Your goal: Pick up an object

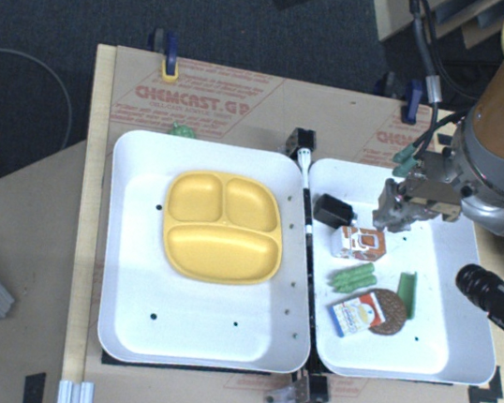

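Nothing is lifted yet: your pincer (pixel 392 218) hangs just above the carton (pixel 358 244) in the right bin (pixel 462 371); its grip state I cannot tell.

Both bins are plain white: the left bin (pixel 130 252) carries a butter-yellow divided plate (pixel 223 227). Along the right bin's (pixel 457 342) left edge lies a black block (pixel 333 210), then a white-and-orange carton (pixel 359 243). Nearer its middle sit a green pod (pixel 353 278), a darker green stick (pixel 406 293), a brown disc (pixel 391 313) and a blue-edged, red-and-white packet (pixel 355 315).
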{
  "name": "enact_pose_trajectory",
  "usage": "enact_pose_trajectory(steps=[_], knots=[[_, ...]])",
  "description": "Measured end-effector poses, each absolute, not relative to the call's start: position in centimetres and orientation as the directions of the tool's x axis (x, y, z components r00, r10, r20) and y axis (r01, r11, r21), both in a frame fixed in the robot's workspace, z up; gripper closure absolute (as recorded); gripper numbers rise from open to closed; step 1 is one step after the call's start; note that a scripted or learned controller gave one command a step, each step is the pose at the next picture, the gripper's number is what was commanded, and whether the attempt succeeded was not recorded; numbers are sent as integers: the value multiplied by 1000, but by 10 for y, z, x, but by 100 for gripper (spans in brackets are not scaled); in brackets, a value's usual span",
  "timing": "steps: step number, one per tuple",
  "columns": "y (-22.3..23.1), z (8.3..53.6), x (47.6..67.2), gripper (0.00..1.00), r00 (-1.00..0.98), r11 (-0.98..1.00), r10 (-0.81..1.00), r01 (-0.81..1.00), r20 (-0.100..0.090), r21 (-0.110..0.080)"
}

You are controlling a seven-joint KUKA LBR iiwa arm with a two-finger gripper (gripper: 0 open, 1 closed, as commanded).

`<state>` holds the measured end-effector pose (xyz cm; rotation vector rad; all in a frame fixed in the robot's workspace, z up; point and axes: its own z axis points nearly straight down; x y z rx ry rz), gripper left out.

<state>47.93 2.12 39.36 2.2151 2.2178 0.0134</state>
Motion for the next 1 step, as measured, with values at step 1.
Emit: enact_pose_trajectory(steps=[1], knots=[[96,432,480,100,-9,9,1000,1000,3,6]])
